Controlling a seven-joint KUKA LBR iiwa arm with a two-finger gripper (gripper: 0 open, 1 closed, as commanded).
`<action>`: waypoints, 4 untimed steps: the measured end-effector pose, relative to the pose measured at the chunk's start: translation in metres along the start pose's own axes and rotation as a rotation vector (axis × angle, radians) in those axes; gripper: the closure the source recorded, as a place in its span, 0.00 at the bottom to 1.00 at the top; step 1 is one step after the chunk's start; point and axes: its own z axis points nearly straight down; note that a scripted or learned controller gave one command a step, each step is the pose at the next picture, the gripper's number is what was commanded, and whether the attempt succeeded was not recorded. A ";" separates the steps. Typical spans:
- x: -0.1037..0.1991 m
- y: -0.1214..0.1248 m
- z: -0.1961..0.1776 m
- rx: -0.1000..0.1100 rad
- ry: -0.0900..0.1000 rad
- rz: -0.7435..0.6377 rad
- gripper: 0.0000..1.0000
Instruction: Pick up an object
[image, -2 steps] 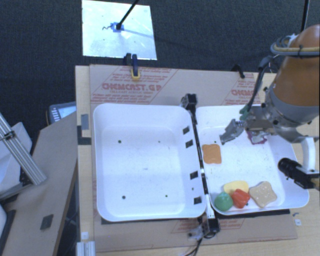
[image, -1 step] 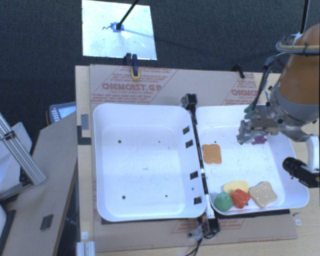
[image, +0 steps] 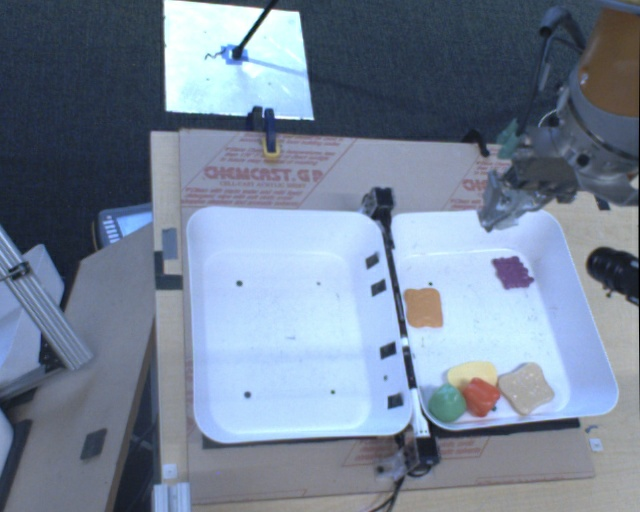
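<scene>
Over the far edge of the right-hand shallow white bin (image: 590, 350) hangs the grey two-finger gripper (image: 497, 217); I cannot tell its state. Below it lie a flat purple piece (image: 512, 271), an orange slab (image: 424, 308), and a cluster near the front.

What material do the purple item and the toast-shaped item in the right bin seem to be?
Purple item: probably soft rubber or foam, matte, with a bumpy, grape-like surface. Toast-shaped item: likely moulded plastic or foam, pale with a tan edge and no gloss.
</scene>
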 end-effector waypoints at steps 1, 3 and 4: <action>0.039 -0.004 -0.061 0.008 0.000 0.001 1.00; 0.138 0.014 0.008 0.011 0.000 0.002 1.00; 0.171 0.012 -0.060 0.009 0.001 0.002 1.00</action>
